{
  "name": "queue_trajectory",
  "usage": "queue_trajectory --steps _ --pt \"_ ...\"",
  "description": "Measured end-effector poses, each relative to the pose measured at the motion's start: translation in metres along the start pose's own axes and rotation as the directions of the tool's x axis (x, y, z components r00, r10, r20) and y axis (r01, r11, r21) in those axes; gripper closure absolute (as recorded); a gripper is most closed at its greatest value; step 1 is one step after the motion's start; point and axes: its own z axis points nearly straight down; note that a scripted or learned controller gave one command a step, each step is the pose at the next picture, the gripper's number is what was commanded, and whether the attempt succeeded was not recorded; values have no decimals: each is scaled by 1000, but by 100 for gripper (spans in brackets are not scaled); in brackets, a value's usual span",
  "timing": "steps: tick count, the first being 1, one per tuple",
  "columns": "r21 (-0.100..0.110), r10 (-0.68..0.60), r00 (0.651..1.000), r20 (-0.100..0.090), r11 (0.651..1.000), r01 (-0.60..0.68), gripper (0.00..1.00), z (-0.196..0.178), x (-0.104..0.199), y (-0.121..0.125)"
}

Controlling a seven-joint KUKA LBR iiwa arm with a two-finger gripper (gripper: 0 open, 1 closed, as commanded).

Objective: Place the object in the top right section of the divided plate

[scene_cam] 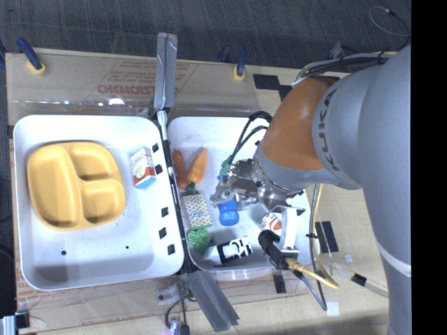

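From the camera above, the arm point(335, 128) is reaching in over the right bin point(209, 128), and its gripper point(228, 195) is hanging low above a blue object point(228, 216) sitting just beneath it; whether the fingers are apart or together cannot be told. Two carrots point(190, 167) are lying just to the gripper's left, a patterned packet point(196, 210) beside them. The yellow divided plate point(75, 183) is resting well to the gripper's left, in the left bin point(91, 264), with a small carton point(143, 167) lying between plate and gripper.
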Motion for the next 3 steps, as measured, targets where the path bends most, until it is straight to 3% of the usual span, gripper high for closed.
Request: queue_trajectory --steps 2,3 --pt "-3 -102 995 2 995 102 100 -9 125 -13" --pt "-3 -102 995 2 995 102 0 -9 124 -13"
